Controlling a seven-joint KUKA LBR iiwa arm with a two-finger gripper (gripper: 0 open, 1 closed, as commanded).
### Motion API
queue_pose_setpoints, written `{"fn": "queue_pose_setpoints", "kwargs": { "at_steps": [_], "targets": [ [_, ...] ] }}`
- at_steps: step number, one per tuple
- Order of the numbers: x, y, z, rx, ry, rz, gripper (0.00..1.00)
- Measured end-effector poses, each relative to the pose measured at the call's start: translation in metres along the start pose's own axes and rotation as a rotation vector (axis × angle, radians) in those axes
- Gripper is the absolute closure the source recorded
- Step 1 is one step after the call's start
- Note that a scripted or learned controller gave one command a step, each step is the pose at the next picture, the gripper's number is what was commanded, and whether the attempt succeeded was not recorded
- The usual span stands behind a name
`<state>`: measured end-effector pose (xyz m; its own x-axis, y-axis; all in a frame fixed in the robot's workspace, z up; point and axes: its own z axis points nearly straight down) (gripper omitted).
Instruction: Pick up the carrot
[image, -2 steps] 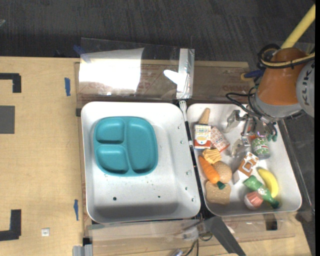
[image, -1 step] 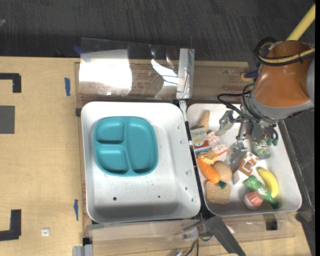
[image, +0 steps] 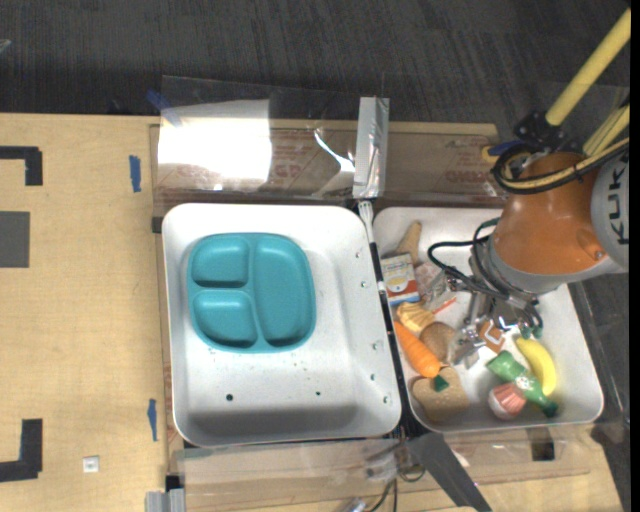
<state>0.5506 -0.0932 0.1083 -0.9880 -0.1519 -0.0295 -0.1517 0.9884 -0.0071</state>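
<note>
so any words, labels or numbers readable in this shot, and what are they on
None can be read.
Small box in the right bin: printed panel, orange at the bottom, too blurred to read.
Cardboard strip behind the bins: faint reddish print, too faint to read.
Arm's grey shell: part of a dark letter at the picture's edge, cut off.

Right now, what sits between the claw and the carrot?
In the camera view, a tan bread-like piece lies between the claw and the carrot, touching the carrot.
</note>
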Motion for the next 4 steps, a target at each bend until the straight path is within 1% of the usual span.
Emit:
{"fn": "queue_pose_setpoints", "kwargs": {
  "at_steps": [1, 2, 3, 4],
  "targets": [
    [0.037, 0.055, -0.080, -0.009, 0.018, -0.215, 0.00],
    [0.055, 0.002, -0.026, -0.017, 0.027, -0.587, 0.00],
    [0.055, 0.001, 0.016, -0.007, 0.007, -0.921, 0.00],
    [0.064, 0.006, 0.016, -0.010, 0.002, -1.353, 0.00]
  ]
}}
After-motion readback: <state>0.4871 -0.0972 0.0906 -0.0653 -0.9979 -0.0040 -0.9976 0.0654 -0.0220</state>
